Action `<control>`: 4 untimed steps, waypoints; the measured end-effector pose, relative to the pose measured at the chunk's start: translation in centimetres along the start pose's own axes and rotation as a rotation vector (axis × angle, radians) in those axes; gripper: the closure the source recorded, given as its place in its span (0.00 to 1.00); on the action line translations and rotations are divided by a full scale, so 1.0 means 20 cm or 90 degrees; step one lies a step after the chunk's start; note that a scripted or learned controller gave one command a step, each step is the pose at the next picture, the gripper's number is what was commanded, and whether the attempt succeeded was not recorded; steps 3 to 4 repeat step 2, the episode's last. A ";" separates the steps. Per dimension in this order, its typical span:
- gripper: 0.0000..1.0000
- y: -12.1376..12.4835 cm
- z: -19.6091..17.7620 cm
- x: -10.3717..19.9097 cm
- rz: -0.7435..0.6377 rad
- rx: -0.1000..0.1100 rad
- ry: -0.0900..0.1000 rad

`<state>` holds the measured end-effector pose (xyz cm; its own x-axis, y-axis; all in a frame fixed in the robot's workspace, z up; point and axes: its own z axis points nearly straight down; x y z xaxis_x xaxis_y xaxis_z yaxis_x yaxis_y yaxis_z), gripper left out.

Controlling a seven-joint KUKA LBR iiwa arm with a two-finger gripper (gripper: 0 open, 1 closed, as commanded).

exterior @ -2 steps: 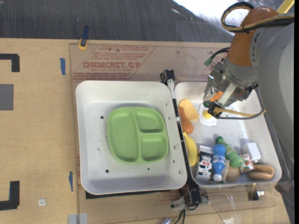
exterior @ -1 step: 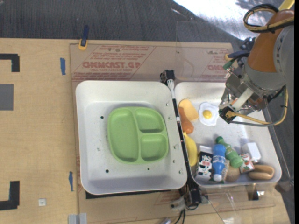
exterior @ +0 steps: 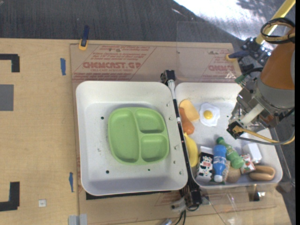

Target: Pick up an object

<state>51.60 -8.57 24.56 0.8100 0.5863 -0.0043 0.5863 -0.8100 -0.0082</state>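
Note:
My gripper (exterior: 244, 108) hangs over the right side of the right bin (exterior: 220, 89), to the right of a toy fried egg (exterior: 209, 114). An orange cup-like toy (exterior: 188, 112) and a yellow banana (exterior: 191, 147) lie along the bin's left wall. Near the front sit a black-and-white milk carton (exterior: 205, 165), a blue bottle (exterior: 219, 161), a green toy (exterior: 230, 152), a small red-and-white box (exterior: 247, 162) and a hot dog (exterior: 262, 173). A white piece (exterior: 253, 151) lies below the gripper.
The left bin (exterior: 89, 125) bears a green divided plate (exterior: 138, 135). A black hinge strip (exterior: 177, 116) runs between the two bins. The arm's grey and orange body (exterior: 280, 74) covers the right bin's far right corner.

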 end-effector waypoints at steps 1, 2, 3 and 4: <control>1.00 0.09 -0.06 -0.13 0.094 -0.005 0.003; 1.00 -0.31 0.11 0.13 -0.057 0.000 0.000; 1.00 -0.31 0.11 0.13 -0.057 0.000 0.000; 1.00 -0.31 0.11 0.13 -0.057 0.000 0.000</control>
